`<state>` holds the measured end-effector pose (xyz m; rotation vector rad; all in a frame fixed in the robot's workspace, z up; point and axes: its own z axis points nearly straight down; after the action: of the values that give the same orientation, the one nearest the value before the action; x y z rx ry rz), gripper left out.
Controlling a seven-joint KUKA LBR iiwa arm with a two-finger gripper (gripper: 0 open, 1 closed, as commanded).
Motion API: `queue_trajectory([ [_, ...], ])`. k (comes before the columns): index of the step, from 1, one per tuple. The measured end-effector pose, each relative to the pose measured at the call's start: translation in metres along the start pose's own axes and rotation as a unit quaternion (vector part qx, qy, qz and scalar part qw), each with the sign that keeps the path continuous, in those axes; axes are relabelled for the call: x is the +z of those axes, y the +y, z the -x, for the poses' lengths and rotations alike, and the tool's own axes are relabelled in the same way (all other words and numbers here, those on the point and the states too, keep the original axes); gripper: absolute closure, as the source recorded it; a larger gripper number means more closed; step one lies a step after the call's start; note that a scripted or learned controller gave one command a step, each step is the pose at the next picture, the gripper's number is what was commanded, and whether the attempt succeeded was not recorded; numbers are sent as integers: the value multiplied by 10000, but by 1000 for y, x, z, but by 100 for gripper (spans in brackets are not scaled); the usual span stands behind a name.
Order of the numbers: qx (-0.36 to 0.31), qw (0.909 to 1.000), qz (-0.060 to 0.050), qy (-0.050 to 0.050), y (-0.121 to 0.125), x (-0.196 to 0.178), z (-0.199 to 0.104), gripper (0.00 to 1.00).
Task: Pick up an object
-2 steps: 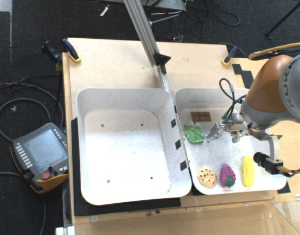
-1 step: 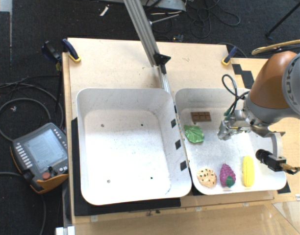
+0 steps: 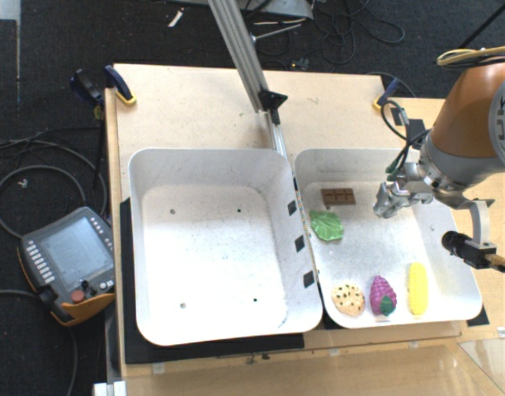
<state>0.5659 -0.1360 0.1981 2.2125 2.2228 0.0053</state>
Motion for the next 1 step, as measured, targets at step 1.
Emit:
queue_trajectory([
  [1,1,10000,1,-2,2,-45,0,100],
])
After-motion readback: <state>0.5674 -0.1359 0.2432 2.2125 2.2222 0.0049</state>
